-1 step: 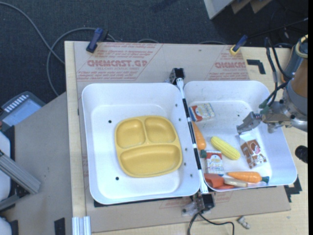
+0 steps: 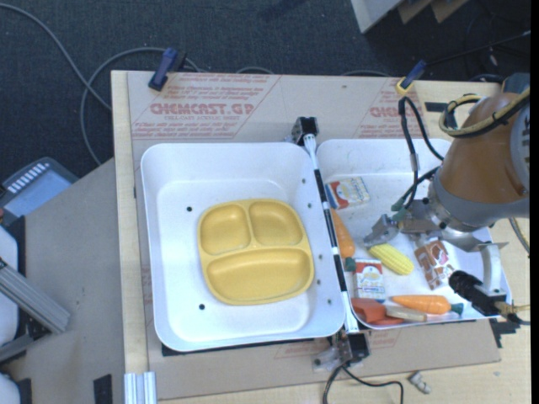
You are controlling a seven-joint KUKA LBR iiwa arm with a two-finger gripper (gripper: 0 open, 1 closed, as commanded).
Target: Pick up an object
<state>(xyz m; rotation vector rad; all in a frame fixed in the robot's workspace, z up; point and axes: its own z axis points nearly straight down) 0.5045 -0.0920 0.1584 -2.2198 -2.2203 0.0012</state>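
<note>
Down in the right bin [image 2: 379, 151], the gripper [image 2: 389, 225] hangs low over the clutter, its metal tips just above and to the view's left of the yellow corn cob [image 2: 392, 258]. Whether those tips are spread or pressed together I cannot tell (they are small and blurred against the white floor). The cob lies slantwise, its long axis running from upper left to lower right, nearly under the tips. Nothing sits between them. A carrot [image 2: 421, 304] lies further toward the near wall, and the yellow tray [image 2: 253, 251] rests in the left bin [image 2: 168, 192].
</note>
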